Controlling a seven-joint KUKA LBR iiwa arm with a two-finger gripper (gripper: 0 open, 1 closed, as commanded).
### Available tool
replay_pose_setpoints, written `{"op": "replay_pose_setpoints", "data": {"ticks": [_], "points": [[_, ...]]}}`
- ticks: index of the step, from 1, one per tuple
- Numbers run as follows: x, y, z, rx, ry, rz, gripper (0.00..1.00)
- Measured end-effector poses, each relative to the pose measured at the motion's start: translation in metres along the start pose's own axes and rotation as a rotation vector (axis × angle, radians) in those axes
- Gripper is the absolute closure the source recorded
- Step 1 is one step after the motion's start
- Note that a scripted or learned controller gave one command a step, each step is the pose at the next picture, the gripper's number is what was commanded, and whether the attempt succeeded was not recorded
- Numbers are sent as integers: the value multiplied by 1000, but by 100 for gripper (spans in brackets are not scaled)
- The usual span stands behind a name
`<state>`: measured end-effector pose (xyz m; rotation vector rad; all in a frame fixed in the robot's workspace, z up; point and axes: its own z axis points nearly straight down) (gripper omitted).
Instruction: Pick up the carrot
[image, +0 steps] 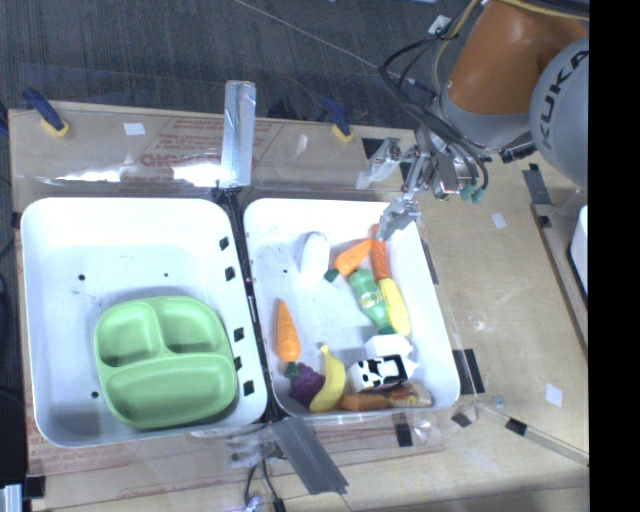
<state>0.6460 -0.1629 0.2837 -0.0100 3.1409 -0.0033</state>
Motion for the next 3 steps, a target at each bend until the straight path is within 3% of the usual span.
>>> {"op": "replay_pose_setpoints", "data": {"ticks": [1,2,3], "points": [[18,30,151,-7,12,-102,0],[81,69,193,-4,4,-157,0],[78,69,180,0,-4,-164,100]]}}
